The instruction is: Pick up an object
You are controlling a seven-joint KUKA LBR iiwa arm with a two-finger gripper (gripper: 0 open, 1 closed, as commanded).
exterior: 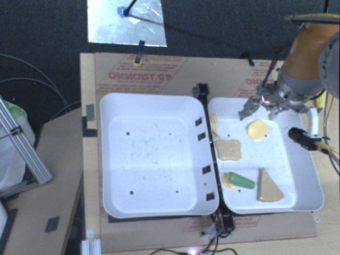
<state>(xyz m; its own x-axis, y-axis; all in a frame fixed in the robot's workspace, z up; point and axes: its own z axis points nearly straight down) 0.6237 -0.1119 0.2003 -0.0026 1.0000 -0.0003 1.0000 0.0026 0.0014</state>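
The right bin (303, 166) holds several toy foods. A round yellow piece (257, 129) lies near its back. A tan toast slice (228, 150) sits left of centre, and a thin pale yellow strip (213, 125) rests by the left wall. Toward the front are a green piece with a yellow end (238, 181) and a tan wedge (268, 187). My gripper (261, 113) hovers at the bin's back, just behind and above the round yellow piece. It is open, its fingers spread with nothing between them.
The left bin (114, 142) adjoins the right one along a black hinged divider (208, 142). Both rest on a cardboard sheet (159, 76). A black cable end (303, 137) hangs over the right bin's right side. Metal rails (21, 142) stand at far left.
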